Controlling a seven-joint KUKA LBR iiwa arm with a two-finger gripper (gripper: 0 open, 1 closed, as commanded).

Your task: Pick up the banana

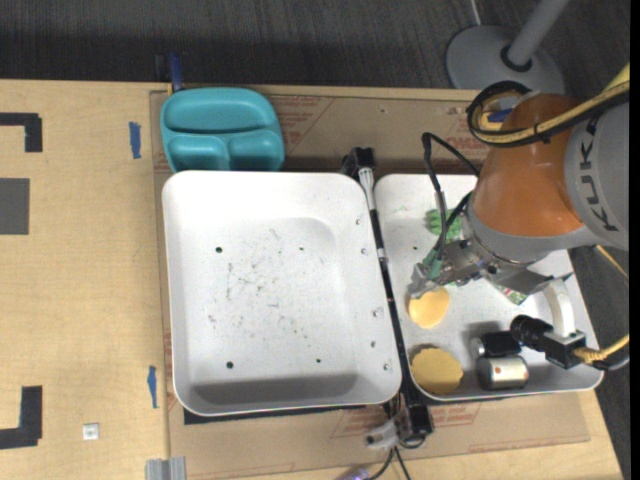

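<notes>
You cannot pick out a banana with certainty among the small items in the right bin (400, 258).

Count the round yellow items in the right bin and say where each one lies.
2. One yellow item lies near the bin's left wall, just below the arm; the other sits below it at the near edge. The arm may hide more.

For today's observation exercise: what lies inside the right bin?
In the right bin: a yellow piece, a tan round piece, a small can and something green. The arm covers the bin's far right part, so anything there is hidden.
</notes>
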